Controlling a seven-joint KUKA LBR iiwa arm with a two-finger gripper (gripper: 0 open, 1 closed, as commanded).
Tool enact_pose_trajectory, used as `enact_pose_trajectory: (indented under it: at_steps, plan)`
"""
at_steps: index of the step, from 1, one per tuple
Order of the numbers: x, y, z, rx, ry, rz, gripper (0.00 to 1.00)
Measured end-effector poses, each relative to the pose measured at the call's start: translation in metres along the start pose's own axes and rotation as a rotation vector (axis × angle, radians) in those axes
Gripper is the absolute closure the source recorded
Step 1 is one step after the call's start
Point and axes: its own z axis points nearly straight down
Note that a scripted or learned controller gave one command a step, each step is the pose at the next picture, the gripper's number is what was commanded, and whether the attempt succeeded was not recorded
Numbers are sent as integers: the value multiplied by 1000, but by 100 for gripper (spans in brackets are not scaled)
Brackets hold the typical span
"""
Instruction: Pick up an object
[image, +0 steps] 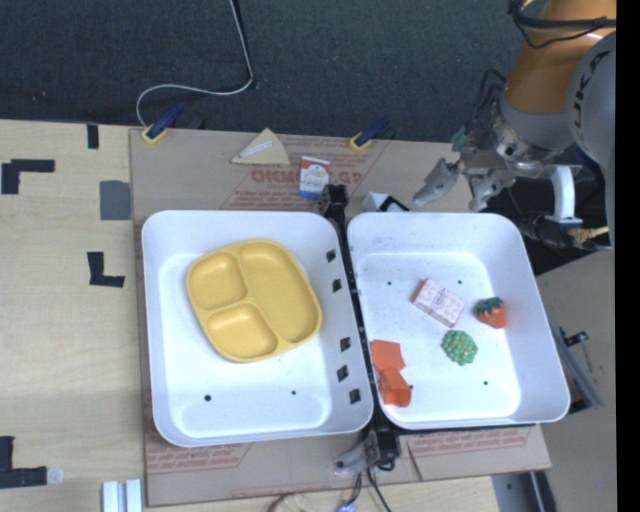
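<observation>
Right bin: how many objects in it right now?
4 in the right bin: pink box centre, orange-red toy right, green ball below them, orange block near the left wall. Nothing looks hidden.

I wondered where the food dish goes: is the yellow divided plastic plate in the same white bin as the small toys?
No, the yellow divided plastic plate lies alone in the left white bin.

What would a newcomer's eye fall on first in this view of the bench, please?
Probably the yellow divided plate, lying alone in the left bin. Next, the small things scattered in the right bin: an orange block, a pink box, a green ball and an orange-red toy. The pincer hangs above that bin's far edge.
</observation>
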Motion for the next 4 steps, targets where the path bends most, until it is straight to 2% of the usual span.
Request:
enact_pose_trajectory:
  at_steps: [1, 2, 3, 4]
  plan:
    - [7, -13, 150, 5, 1, 0, 0]
    - [-24, -94, 172, -18, -6, 1, 0]
    - [-56, -163, 173, -16, -7, 2, 0]
    - [-102, -106, 72, -4, -2, 1, 0]
